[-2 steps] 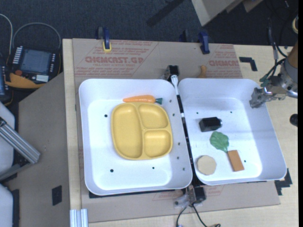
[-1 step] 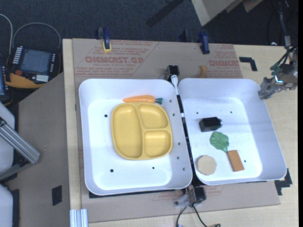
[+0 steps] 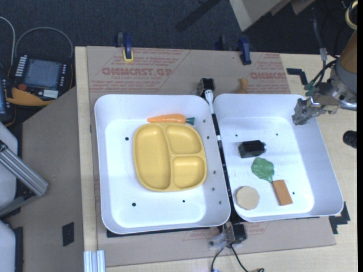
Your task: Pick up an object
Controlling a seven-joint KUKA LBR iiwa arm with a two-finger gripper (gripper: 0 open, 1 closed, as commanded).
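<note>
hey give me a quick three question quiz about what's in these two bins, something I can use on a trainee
1. True or false: the carrot lies inside the yellow tray.
2. Which bin holds the black block: A left, B right?
3. Fill in: the green leaf touches the ____ block.

Key: 1 false, it lies beside the tray's far edge. 2 B. 3 orange. The gripper is at the right bin's far corner.

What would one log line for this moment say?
hand: above right bin's far right corner | holding: nothing seen | block, leaf, disc: untouched
</note>
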